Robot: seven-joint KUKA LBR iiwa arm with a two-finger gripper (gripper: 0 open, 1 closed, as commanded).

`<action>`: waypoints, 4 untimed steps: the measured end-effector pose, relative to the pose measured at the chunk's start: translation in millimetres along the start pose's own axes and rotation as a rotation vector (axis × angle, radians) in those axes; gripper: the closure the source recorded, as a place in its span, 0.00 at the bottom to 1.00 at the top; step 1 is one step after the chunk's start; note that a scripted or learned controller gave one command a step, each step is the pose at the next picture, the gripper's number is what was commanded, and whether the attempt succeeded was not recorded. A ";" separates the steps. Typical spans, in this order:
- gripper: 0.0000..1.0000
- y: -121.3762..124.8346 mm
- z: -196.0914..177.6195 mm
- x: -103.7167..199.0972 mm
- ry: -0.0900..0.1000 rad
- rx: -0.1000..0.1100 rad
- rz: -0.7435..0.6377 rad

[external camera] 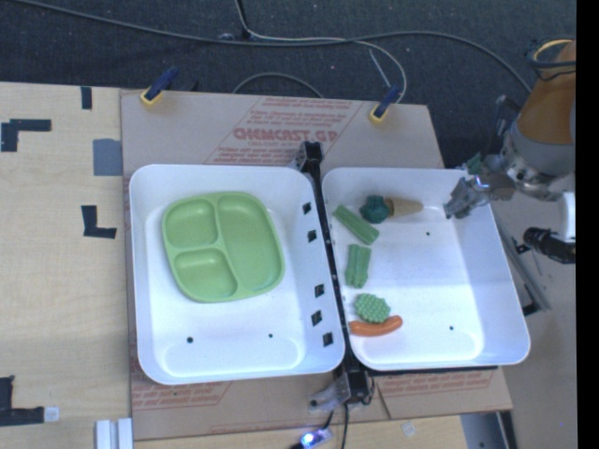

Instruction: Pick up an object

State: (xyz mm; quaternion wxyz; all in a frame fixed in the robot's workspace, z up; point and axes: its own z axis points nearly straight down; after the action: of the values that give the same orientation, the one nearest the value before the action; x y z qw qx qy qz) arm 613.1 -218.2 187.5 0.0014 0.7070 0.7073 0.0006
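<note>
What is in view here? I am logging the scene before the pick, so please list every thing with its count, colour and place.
bins: 2, white, side by side on the bench
divided plate: 1, light green, in the left bin
ice cream cone toy: 1, teal scoop on a tan cone, top of the right bin
flat stick: 1, green, beside the cone toy
ridged block: 1, green, middle left of the right bin
bumpy round toy: 1, green, lower left of the right bin
sausage toy: 1, orange, just below the bumpy toy
clamps: 2, yellow and blue, at the board's top edge
cables: several, dark, on the floor above
gripper: 1, grey, over the right bin's upper right edge
</note>
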 end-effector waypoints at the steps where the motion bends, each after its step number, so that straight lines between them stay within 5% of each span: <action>1: 1.00 0.9 -33.9 0.3 0.000 0.000 -0.001; 4: 1.00 -32.9 -40.9 160.5 0.003 0.006 -0.006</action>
State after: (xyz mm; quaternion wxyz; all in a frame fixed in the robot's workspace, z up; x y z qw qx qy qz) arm 580.0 -57.7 228.1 -0.0020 0.7049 0.7093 -0.0005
